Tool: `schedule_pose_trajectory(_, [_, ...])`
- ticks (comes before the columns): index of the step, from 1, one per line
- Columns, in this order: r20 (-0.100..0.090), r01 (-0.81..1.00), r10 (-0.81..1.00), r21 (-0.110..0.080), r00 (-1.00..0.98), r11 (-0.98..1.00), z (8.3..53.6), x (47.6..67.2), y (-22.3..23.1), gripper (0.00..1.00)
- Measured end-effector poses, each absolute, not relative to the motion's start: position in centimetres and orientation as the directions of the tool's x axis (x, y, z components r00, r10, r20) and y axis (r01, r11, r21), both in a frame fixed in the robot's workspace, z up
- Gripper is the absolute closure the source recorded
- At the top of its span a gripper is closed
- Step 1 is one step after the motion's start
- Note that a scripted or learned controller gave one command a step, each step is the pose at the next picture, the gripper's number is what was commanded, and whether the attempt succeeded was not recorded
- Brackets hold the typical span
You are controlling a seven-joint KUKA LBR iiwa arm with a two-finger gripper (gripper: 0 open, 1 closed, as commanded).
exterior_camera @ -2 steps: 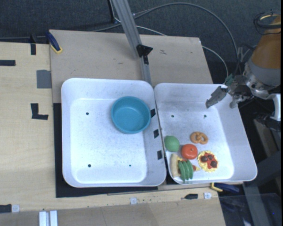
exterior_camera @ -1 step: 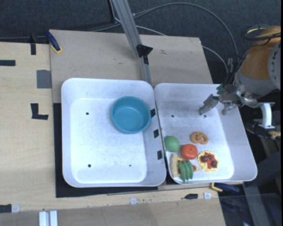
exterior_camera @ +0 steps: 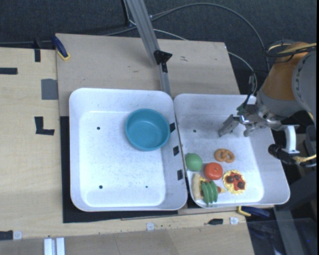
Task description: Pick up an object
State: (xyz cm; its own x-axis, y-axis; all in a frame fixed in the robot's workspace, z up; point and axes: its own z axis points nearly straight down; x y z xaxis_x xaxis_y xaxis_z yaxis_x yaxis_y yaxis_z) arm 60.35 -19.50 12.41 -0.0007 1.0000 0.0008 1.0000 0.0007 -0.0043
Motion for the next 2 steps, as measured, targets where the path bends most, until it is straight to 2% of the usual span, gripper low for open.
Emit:
schedule_pose_trajectory(1, [0.0, 1.0, 1.0, 0.0, -0.001, 0.001, 8.8, 60.4, -19.5, 0.0])
schedule_pose_trajectory(2, [-0.001, 1.0, 1.0, 0.002, -0.001, 0.001, 10.0, 60.4, -19.5, 1.0])
